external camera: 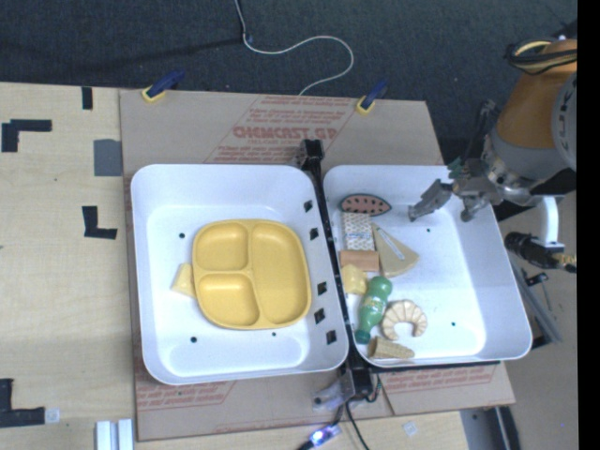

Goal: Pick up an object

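a pale wood-grain worktop [56, 279] fills the lower left, marked with black tape pieces [94, 221] in angular shapes and one grey square patch [108, 156]. a brown cardboard sheet [272, 129] with faded red printing lies on it, held at its far edge by two blue-and-yellow clamps [162, 85], one near each corner. beyond the worktop, dark blue-grey carpet [112, 17] covers the floor across the top of the view. a thin white cable [300, 47] loops over the carpet toward the cardboard's far edge. the light is even and soft, with only faint shadows.
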{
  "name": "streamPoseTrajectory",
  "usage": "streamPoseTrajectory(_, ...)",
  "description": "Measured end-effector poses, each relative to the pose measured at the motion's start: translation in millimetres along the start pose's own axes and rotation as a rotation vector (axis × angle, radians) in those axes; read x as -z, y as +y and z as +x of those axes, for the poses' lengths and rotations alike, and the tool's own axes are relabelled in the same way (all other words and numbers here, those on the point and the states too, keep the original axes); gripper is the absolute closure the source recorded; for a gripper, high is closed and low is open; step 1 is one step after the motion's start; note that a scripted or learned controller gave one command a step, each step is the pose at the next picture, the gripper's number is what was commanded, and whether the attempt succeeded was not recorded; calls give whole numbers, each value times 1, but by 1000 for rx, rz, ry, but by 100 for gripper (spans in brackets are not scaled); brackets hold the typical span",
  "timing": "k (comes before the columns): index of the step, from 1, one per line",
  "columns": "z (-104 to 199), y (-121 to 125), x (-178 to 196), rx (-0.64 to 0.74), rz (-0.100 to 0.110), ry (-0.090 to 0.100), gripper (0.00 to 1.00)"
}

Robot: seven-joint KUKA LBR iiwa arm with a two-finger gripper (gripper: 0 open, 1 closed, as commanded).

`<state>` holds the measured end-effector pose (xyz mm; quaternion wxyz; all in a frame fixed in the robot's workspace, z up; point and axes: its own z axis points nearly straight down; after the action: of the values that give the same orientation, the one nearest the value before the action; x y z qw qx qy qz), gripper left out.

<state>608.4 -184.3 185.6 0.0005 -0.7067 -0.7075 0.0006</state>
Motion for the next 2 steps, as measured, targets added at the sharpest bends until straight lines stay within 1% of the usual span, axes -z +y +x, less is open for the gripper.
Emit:
streamPoseTrajectory(1, 1, 10, -55, 2, 3, 0, 0)
streamPoseTrajectory(2, 2, 11, -101, 0, -4, -1, 0)
